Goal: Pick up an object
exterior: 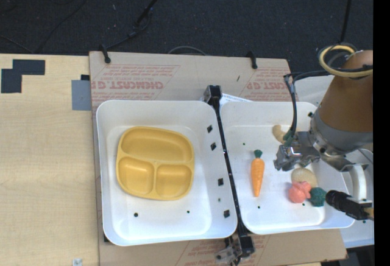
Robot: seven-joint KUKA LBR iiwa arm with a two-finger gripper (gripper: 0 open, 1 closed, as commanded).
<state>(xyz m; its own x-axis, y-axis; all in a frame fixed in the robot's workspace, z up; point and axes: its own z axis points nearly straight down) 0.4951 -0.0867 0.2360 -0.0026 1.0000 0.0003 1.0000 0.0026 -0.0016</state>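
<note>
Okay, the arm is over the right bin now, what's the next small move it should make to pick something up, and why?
Probably shift the hand slightly left and lower it over the carrot. The carrot lies alone on bare floor of the right bin, while the pink piece sits crowded against other small items under the arm.

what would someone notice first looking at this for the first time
Probably the yellow divided plate, lying alone in the left bin. Next, the orange toy carrot in the right bin, lying lengthwise with its green top pointing away from the camera. To its right, the grey arm's gripper hangs low over a cluster of small toy foods.
</note>
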